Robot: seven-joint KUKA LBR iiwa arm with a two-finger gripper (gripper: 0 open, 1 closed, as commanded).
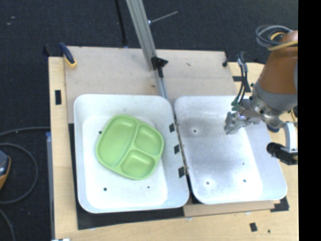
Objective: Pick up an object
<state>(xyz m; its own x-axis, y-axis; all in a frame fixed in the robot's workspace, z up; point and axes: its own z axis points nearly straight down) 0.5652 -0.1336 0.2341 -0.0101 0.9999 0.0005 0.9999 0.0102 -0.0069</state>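
Note:
A light green divided plate (130,146) with three compartments lies flat in the left bin (85,195). My gripper (231,124) hangs over the upper right part of the right bin (266,185), well to the right of the plate. The grey wrist and orange band rise behind it at the frame's right. Nothing shows between the gripper and the bin floor beneath it.
A slanted metal pole (145,39) runs down from the top to the gap between the bins. Cables and a black fitting (281,152) sit along the right bin's right edge. A blue and yellow clamp (67,54) sits at the bench's back left corner.

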